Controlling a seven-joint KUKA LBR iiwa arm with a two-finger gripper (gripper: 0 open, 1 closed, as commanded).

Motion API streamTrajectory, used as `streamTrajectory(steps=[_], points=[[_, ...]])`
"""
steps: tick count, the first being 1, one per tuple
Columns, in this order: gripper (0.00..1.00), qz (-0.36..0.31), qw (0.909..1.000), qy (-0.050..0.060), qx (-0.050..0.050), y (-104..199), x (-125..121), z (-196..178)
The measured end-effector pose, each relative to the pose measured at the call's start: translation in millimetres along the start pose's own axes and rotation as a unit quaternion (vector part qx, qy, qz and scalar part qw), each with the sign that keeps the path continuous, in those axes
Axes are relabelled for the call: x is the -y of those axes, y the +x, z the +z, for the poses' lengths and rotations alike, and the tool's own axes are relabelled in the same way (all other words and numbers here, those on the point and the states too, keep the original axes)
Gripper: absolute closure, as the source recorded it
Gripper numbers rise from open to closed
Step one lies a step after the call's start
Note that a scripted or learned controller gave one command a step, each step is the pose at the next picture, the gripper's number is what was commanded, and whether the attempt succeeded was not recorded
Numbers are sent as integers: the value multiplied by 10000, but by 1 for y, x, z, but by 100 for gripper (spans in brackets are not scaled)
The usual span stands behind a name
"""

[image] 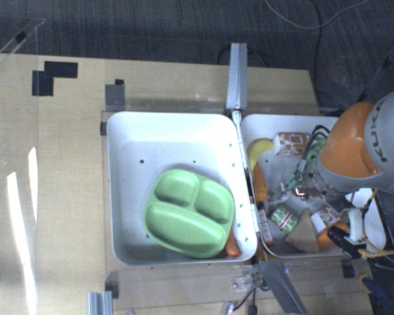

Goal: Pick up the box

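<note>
Camera view: gripper [301,190] low over cluttered right bin [276,125], near box [293,143]; finger state cannot be told.

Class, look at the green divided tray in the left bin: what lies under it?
An orange item pokes out from beneath the green tray at its lower right edge, by the left bin wall. Anything else beneath is covered by the tray.

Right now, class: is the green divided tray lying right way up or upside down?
Upside down. The green tray in the left bin shows three bulging humps, not hollow compartments, and leans against the bin's right wall.
</note>
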State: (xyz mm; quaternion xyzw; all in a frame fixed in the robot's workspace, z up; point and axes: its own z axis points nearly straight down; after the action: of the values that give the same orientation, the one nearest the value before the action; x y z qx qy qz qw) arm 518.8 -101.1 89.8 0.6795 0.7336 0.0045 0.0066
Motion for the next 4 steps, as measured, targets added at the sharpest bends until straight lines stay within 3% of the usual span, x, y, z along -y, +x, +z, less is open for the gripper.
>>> streamTrajectory(steps=[1,2,3,4], points=[[0,-200,9998,1,-4,-28,29,0],[0,-199,9998,1,-5,-28,29,0],[0,-143,9999,8,-3,-50,-19,1],[0,-103,9999,35,-5,-89,-91,4]])
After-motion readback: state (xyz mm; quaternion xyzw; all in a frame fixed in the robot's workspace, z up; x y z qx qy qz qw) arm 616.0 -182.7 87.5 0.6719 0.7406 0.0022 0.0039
